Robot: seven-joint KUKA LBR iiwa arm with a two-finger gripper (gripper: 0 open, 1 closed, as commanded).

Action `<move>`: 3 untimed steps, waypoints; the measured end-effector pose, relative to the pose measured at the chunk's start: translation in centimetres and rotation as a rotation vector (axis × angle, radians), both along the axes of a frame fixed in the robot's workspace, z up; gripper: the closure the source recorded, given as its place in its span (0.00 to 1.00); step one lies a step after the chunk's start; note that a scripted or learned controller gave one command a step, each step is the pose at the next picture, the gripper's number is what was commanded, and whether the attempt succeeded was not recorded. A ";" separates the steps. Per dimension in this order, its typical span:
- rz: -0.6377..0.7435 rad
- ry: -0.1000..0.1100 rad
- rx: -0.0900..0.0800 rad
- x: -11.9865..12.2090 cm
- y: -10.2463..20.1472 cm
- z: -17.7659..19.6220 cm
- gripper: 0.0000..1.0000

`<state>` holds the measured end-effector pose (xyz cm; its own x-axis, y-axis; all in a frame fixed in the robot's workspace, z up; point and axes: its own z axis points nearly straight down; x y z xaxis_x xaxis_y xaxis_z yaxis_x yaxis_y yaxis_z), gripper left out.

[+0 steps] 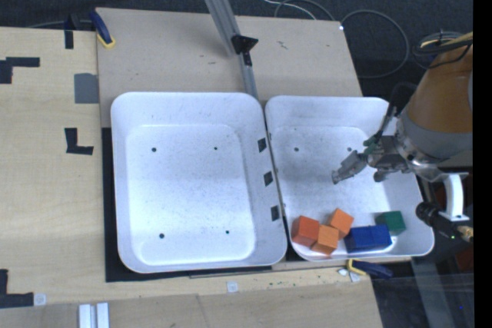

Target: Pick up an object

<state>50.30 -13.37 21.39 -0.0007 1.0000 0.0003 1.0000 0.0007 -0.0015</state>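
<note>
Bench, two bins (right bin): three orange blocks, one blue, one green, end effector spread apart.

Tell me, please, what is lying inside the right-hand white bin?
In the shallow white right-hand bin, along its near edge: three orange blocks, a blue block and a green block. The tool covers part of the floor.
</note>
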 end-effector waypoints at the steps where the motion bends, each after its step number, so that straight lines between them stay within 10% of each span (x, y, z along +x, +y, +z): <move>1: 0.001 0.001 0.000 0.0 0.0 1.0 1.00; 2: 0.000 0.001 0.000 0.0 0.0 0.9 0.00; 3: 0.001 0.002 0.000 0.0 0.0 1.9 1.00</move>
<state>50.32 -13.35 23.29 -0.0017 1.0000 0.0005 1.0000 0.0017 -0.0033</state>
